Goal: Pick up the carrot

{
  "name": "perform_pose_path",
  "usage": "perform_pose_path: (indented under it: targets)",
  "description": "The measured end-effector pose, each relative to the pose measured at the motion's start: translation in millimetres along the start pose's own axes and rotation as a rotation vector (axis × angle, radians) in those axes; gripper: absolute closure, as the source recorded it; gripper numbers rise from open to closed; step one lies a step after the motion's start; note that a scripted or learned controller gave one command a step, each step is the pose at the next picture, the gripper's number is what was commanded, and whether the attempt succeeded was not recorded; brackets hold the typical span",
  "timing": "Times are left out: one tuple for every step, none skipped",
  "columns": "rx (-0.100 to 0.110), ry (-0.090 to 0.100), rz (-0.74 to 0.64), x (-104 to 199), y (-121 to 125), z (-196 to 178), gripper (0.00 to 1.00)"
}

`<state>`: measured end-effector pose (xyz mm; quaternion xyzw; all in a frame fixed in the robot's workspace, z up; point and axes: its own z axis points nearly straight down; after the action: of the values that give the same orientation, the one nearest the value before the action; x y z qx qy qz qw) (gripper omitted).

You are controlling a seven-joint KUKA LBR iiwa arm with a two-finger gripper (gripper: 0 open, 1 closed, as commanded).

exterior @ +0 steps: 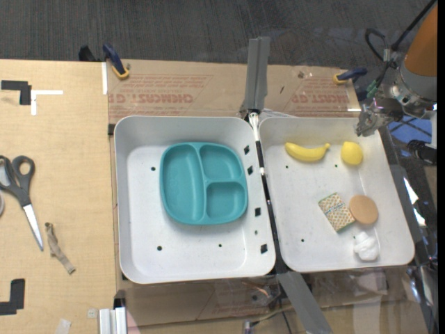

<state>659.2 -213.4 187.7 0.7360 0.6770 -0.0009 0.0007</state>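
The arm reaches in from the right and its gripper (367, 122) hangs over the far right corner of the right bin (314, 249), just beyond the rim; it is too small and dark here to tell whether it is released or clenched, and nothing can be seen held in it. In that bin lie a banana (306, 151) and a lemon (352, 153) along the far side, and nearer, a patterned packet (335, 211) touching a round orange-tan piece (363, 210), with a white crumpled lump (366, 245) just beside them toward the near right corner. Which of these is the carrot is hard to tell; by colour the round orange-tan piece seems the likeliest. The left bin (139, 256) bears a teal divided plate (204, 184). The task looks to be at the approach step, with the pick not yet begun. The next move would likely call for travelling toward the near side, past the lemon, and descending over the orange-tan piece while staying off the packet that touches its left edge.
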Motion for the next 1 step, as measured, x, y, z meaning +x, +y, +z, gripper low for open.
perform_pose_path:
  targets:
    - [-0.001, 0.000, 0.069, -3.7, 0.7, -10.8, 1.00]
